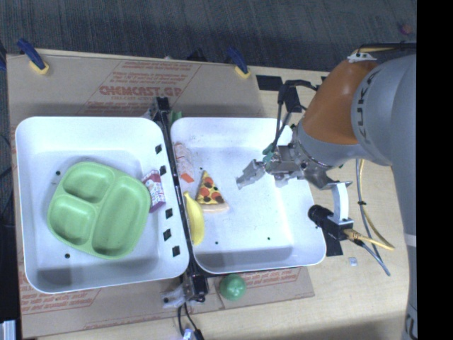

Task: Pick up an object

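1. Left bin [28, 190]: green divided plate [99, 207] lying flat, three wells, looks like rigid plastic; broad and shallow, likely awkward for a two-finger grasp except at the rim. Small purple-and-white packet [155, 188] just beside its right edge, against the bin wall
2. Right bin [283, 250], left side: a small pale item with an orange bit [182, 163] near the dividing wall, too blurred to name
3. Banana [195, 218] along the left wall of the right bin, probably a toy; light, smooth, curved, so it may roll or slip. Best pinched across the middle
4. Pizza slice [209, 192] just beside the banana, towards the bin centre. Judged light, stiff, flat and low; nearest candidate to the arm. Take it across the narrow width, fingers either side of the wedge
5. Green ball [231, 286] outside the bins, on the bench at the front edge
6. Gripper [249, 175] over the right bin's middle, apart from the pizza slice, nothing between its fingers; whether they stand apart or together I cannot tell at this angle
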Tool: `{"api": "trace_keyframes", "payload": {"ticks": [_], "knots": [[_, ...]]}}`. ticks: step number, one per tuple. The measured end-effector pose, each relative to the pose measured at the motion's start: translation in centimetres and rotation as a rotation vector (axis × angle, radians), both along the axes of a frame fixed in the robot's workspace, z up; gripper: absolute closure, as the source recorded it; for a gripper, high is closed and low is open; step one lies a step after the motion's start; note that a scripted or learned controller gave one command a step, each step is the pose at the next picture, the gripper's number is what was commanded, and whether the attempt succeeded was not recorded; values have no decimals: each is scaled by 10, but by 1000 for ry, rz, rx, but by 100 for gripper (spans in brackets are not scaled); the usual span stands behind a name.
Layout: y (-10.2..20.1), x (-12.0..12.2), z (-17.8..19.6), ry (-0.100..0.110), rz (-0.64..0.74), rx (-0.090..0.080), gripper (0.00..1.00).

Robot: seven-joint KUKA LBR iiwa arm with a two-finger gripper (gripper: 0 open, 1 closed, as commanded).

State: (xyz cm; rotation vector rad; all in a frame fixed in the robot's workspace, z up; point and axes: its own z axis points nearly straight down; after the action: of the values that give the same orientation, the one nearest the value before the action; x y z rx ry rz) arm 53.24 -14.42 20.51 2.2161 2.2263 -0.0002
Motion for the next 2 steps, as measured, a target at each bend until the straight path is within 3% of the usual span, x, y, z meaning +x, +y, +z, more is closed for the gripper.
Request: {"api": "trace_keyframes", "payload": {"ticks": [2], "knots": [[0,0,0,0,0,0,0]]}}
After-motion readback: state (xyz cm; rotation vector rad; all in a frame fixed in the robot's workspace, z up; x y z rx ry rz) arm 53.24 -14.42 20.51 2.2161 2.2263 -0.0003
